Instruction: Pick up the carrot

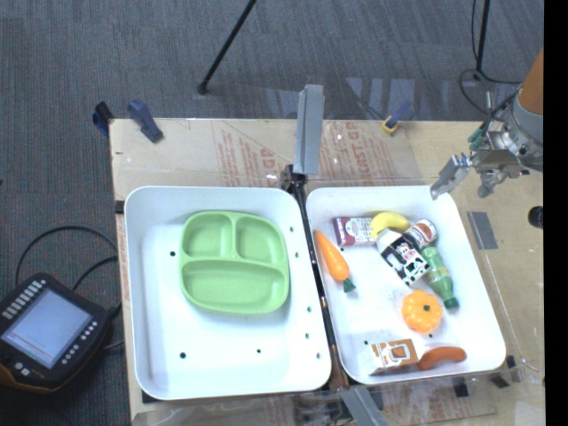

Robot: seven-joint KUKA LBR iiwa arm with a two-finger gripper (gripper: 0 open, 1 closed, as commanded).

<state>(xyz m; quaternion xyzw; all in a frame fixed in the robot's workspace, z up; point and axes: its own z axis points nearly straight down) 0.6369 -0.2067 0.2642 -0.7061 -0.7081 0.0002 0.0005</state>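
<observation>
Looking at the right white plastic bin (pixel 475 264), the small orange toy carrot with the green stub end (pixel 333 257) lies at about 9 o'clock in it, tilted, right by the wall next to the left white bin (pixel 142 282), which carries the green divided plate (pixel 235 262). The grey two-finger gripper (pixel 470 174) hovers past the 1 o'clock corner, over the table (pixel 373 149), jaws spread wide and holding nothing.

Biggest risk, I reckon: that wall. A finger could hit the rim or just shove the carrot sideways. The maroon carton (pixel 355 230) sits near its top end, so it might get nudged. The orange toy pumpkin (pixel 422 311) could fool a colour-based pick.
</observation>
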